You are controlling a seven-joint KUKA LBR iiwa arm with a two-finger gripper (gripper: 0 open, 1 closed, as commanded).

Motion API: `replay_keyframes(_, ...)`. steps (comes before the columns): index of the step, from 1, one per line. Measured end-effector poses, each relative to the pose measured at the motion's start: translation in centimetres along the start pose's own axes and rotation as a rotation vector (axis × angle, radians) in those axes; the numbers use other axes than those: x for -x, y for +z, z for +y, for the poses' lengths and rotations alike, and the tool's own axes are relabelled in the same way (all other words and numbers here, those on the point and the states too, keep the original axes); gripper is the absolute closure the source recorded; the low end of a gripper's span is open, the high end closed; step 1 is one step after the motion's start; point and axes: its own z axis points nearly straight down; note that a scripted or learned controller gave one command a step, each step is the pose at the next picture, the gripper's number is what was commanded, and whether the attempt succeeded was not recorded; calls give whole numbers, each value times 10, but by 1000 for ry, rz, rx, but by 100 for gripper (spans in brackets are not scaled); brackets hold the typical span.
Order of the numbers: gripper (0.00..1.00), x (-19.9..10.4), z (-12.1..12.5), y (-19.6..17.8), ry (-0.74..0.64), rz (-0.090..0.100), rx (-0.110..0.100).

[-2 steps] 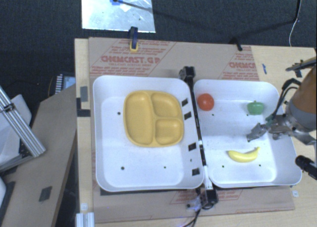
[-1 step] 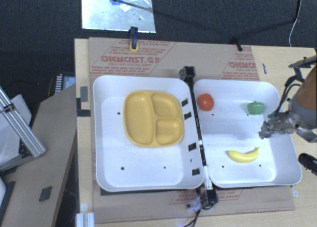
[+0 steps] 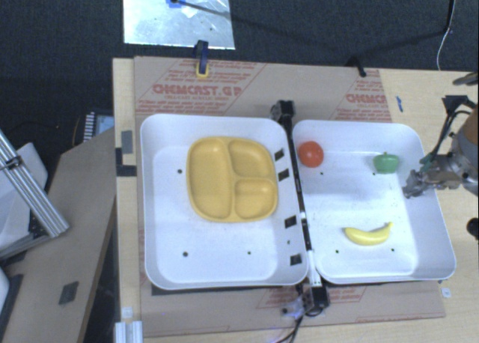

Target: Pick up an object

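Note:
The right bin point(image 3: 430, 222) holds a red tomato-like ball point(image 3: 310, 154) at its far left corner, a green pepper-like piece point(image 3: 386, 162) near its far right, and a yellow banana point(image 3: 367, 234) toward the front. My gripper point(image 3: 416, 183) hangs at the bin's right rim, just right of and below the green piece, apart from it. Nothing shows between its tips.
The left bin point(image 3: 168, 252) carries a yellow three-compartment plate point(image 3: 230, 179). A black divider strip point(image 3: 296, 199) runs between the two bins. The arm's wrist point(image 3: 456, 165) sits beyond the right bin's edge.

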Motion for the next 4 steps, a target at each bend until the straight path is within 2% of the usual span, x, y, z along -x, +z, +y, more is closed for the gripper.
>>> replay_keyframes(1, 100, 1, 2, -39, -1, 0, 0)
replay_keyframes(2, 100, -55, 5, -43, -6, 4, -3)
replay_keyframes(4, 100, -167, 32, -24, -8, 4, -4)
